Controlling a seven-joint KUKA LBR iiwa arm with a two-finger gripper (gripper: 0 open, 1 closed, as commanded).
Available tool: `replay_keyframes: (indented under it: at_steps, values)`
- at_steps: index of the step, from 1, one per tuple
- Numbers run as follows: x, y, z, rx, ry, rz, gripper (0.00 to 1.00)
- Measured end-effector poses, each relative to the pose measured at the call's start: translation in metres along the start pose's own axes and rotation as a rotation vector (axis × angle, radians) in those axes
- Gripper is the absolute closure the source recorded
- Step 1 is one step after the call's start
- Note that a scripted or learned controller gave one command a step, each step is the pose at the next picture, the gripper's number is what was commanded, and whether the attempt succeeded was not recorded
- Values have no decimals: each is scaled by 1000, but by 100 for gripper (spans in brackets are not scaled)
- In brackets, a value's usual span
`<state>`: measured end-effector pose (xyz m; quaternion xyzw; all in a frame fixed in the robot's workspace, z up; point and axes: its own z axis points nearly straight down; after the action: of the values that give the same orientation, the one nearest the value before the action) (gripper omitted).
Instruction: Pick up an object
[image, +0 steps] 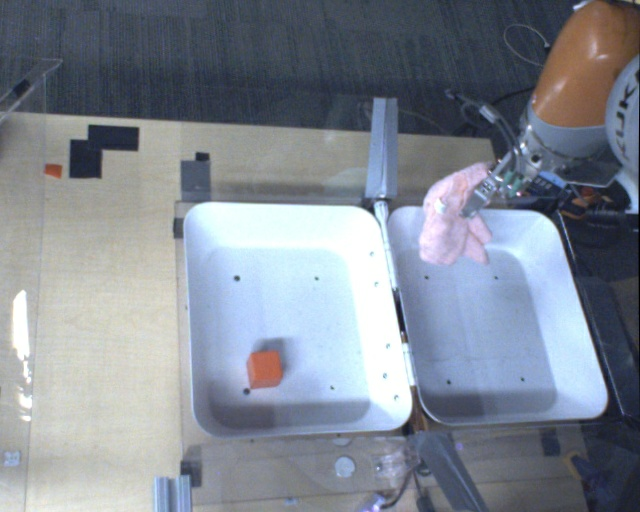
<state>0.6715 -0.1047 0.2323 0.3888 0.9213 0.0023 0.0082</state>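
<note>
A crumpled pink cloth (450, 222) hangs over the far left part of the right bin (560, 400), lifted off the bin floor. My gripper (474, 203) comes in from the upper right and is shut on the cloth's upper right edge. An orange block (265, 369) lies on the floor of the left bin (215, 300), toward its near left part, far from the gripper.
A grey metal divider bar (381, 150) runs between the bins at the back. Black markers (100, 147) and a small orange square (53, 171) sit on the wooden bench at the far left. Cables trail behind the arm at the right.
</note>
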Motion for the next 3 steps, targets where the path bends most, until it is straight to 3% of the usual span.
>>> replay_keyframes:
  at_steps: [1,2,3]
  values:
    - [0,0,0,0,0,0,0]
    - [33,-23,131,6,8,11,0]
    - [33,-9,141,1,2,-15,0]
